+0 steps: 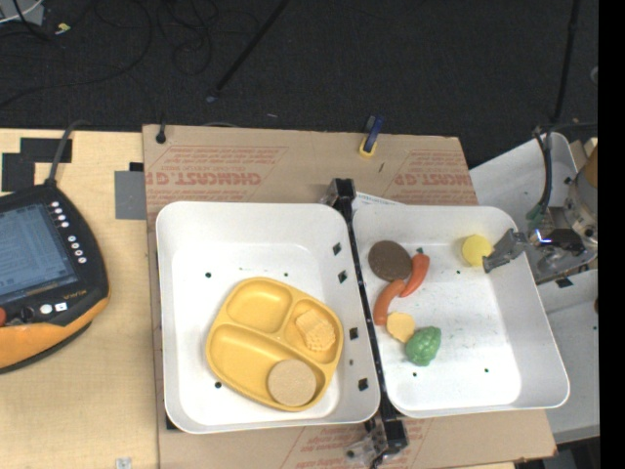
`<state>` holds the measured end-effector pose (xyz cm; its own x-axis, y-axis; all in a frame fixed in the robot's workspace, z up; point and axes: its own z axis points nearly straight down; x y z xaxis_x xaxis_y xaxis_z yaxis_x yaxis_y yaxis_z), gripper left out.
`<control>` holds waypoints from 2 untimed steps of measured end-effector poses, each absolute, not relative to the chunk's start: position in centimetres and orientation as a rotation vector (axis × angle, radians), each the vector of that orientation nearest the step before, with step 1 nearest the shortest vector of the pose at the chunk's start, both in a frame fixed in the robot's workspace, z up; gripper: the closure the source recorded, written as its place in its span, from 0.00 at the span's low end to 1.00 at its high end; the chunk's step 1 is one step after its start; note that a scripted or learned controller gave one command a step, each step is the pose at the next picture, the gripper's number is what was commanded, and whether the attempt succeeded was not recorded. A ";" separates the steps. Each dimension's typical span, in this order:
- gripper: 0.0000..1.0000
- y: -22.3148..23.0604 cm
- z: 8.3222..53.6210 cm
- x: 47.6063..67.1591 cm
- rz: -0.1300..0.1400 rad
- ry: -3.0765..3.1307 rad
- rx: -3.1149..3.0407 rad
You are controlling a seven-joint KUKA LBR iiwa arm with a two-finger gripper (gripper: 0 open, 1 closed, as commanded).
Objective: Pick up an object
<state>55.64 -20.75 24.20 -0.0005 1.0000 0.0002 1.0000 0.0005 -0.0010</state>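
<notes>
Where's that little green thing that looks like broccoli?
The green broccoli piece lies in the right bin, toward its near left part, just below and right of a small yellow-orange piece and apart from the tool.

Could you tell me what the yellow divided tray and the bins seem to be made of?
The yellow divided tray looks like moulded plastic: uniform colour, rounded compartments, a soft sheen. The white bins also look like plastic, smooth and matte with rounded corners, though thin painted metal cannot be ruled out from here.
</notes>
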 end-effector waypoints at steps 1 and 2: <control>0.00 -19.1 42.4 53.8 -0.012 -2.234 -2.229; 0.00 -20.5 54.1 47.6 -0.008 -2.228 -2.232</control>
<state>47.59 -20.47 54.14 0.0022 1.0000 -0.0048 0.9999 -0.0022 0.0122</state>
